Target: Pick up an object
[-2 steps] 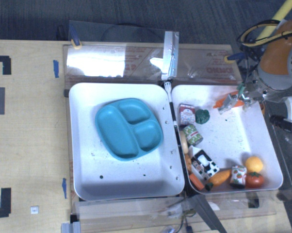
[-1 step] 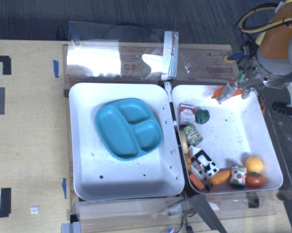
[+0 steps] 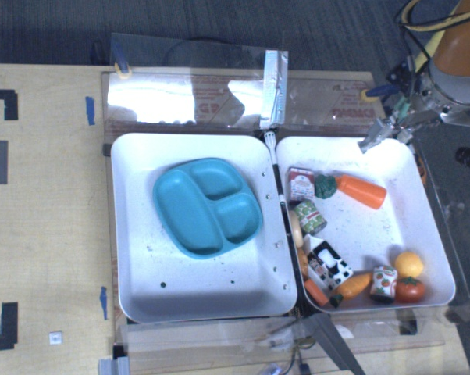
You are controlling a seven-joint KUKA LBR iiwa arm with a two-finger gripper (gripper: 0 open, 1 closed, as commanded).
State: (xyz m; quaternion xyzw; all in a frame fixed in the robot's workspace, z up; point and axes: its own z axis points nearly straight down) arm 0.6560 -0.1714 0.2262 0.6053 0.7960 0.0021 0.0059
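The gripper [image 3: 373, 141] hung at the upper right of the frame, just over the far rim of the right bin [image 3: 432, 209], with nothing visible between its fingers; whether the claw was spread or pressed together could not be told from this slanted view. From there, a descent risked catching the bin's rim or wall rather than any object, since the tool sat at the very edge and most of the pickable things lay toward the bin's left side and lower corner. The likeliest target by nearness appeared to be the toy carrot [image 3: 352, 189], lying just below and left of the gripper, its green top touching a small red packet [image 3: 300, 184]; its rounded, tapered body would probably roll or slip out of a pinch that came down off centre. The cluster at the lower right looked harder still: a yellow lemon-like fruit [image 3: 409, 264], a tomato [image 3: 409, 290], a small can [image 3: 383, 282] and a second orange vegetable [image 3: 352, 286] lay pressed together, so fingers could land on two items at once or jam against the wall. A green packet [image 3: 311, 217] and a black-and-white item [image 3: 329, 266] lay along the left wall. The left bin [image 3: 133, 233] held a blue divided tray [image 3: 208, 205], tilted slightly, well apart from the arm.
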